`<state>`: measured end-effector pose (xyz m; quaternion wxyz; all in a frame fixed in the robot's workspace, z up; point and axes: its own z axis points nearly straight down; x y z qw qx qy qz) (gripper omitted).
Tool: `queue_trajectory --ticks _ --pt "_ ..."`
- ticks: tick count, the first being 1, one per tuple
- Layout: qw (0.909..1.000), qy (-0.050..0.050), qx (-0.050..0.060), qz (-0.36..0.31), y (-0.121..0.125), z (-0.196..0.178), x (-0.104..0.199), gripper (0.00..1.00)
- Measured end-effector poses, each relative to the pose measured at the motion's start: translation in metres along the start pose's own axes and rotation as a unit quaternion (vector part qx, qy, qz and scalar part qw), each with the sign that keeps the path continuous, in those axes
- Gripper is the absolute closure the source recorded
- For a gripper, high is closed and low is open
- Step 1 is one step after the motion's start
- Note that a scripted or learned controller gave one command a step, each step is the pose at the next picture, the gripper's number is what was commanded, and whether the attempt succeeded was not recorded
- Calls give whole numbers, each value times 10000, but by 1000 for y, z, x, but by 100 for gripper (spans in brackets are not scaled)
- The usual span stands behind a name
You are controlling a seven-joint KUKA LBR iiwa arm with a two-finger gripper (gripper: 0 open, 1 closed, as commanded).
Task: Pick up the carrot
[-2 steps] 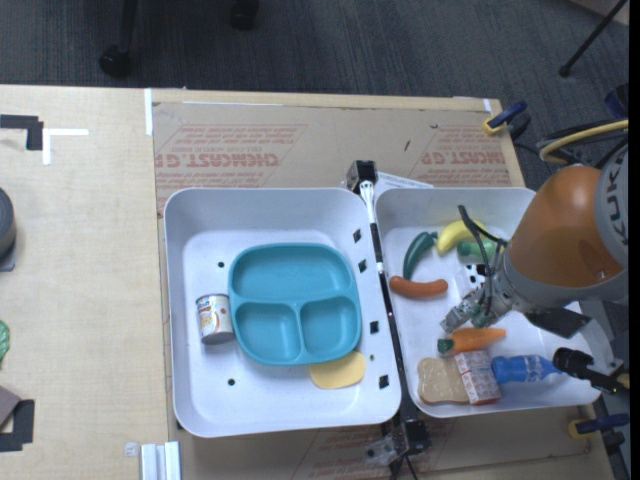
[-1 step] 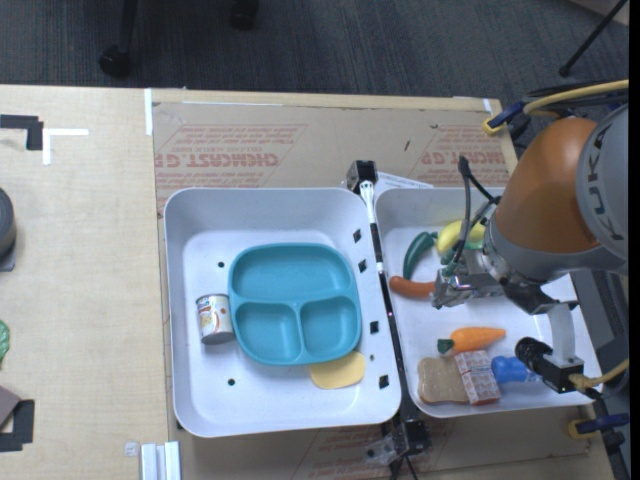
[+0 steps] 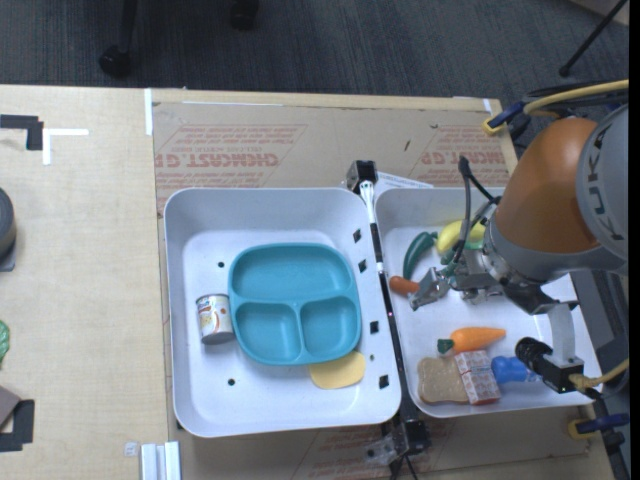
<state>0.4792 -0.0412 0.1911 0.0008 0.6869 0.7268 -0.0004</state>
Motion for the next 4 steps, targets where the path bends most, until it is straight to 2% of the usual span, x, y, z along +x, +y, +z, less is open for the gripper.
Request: queue_trajectory --ticks 1,2,3,4 --pt "9956 7 10 -933 -5 95 -63 0" --pt "9708 7 -3 -2399 -6 99 -88 0" --pt "9715 -4 -24 -2372 -4 90 -89 100" --pt "9982 -3 -6 -603 -5 65 -79 100"
